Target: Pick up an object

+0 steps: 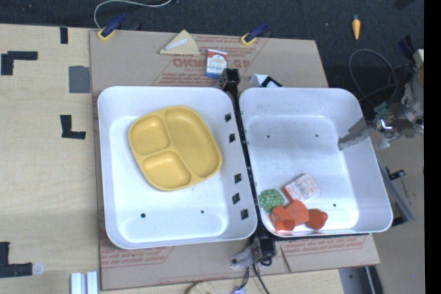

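The grey two-finger pincer (344,140) is seen over the right shallow white plastic bin (344,103); its grip cannot be told. Well below-left, 1 crumpled orange-red object (295,215) is seen.

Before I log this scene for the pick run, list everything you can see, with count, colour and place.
Bins: two, white, side by side on the bench.
Divided plate: one, yellow, in the left bin.
Small packet: one, white and red, right bin, near front.
Green item: one, right bin, front.
Red-orange items: cluster, count unclear, right bin, front.
Small carton: one, red and white, behind the bins.
Gripper: one, grey, over the right bin's right edge.
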You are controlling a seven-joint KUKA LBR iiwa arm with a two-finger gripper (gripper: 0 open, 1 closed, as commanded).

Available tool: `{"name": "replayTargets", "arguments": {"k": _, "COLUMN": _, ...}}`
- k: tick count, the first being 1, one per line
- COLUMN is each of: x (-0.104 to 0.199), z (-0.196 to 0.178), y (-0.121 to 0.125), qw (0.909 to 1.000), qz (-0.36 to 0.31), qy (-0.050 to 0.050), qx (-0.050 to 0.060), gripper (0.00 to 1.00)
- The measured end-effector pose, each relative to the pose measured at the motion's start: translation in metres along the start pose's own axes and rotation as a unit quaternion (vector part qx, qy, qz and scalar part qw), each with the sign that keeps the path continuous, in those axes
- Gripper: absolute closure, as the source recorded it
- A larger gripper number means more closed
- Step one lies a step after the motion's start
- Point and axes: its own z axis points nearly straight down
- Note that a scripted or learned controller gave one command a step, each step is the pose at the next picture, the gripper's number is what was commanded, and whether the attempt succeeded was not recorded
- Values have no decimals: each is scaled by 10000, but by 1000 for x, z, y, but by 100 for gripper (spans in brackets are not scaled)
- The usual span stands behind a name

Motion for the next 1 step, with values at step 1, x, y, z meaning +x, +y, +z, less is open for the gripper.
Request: {"name": "replayTargets", "arguments": {"k": 1, "x": 67, "z": 82, "y": 1, "qw": 10000, "qz": -9, "qy": 7, "qx": 7, "gripper": 0}}
